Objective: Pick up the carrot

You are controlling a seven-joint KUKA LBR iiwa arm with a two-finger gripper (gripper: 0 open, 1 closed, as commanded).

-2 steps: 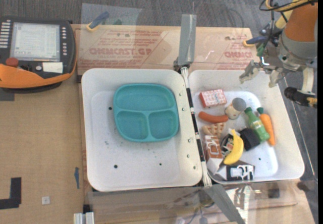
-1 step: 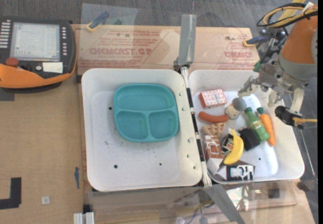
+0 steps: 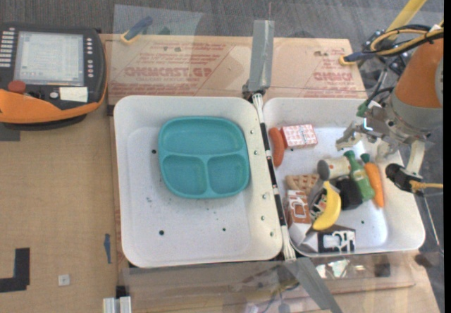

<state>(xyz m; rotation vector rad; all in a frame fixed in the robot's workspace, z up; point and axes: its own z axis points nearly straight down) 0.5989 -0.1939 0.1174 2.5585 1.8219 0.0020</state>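
Camera view: two white bins side by side on the surface (image 3: 56, 185). Left bin (image 3: 134, 163) carries a teal three-section plate (image 3: 204, 157), sitting flat near the bin's middle. Right bin (image 3: 405, 223) has the clutter. The carrot (image 3: 375, 184) lies near that bin's right wall, orange with a green top, long axis running roughly away from the camera, green end at the far side. It sits just beside a green bottle (image 3: 361, 179) on its left; the two look like they touch, can't confirm. A banana (image 3: 328, 207) lies nearer the camera, left of the bottle, over dark items. A red sausage-shaped piece (image 3: 277, 146) lies along the bin's left wall, with a pink-and-white box (image 3: 299, 136) just right of it. A waffle-patterned piece (image 3: 301, 182) sits below the box. The arm comes in from the right, orange band visible at the edge. The gripper (image 3: 373, 137) hangs over the far right part of the right bin, above the carrot's green end in frame, apart from it. Fingers: state not readable from this angle, nothing seen between them. Teach pendant (image 3: 49, 72) rests at far left, well clear of both bins. Carrot is still in the bin.
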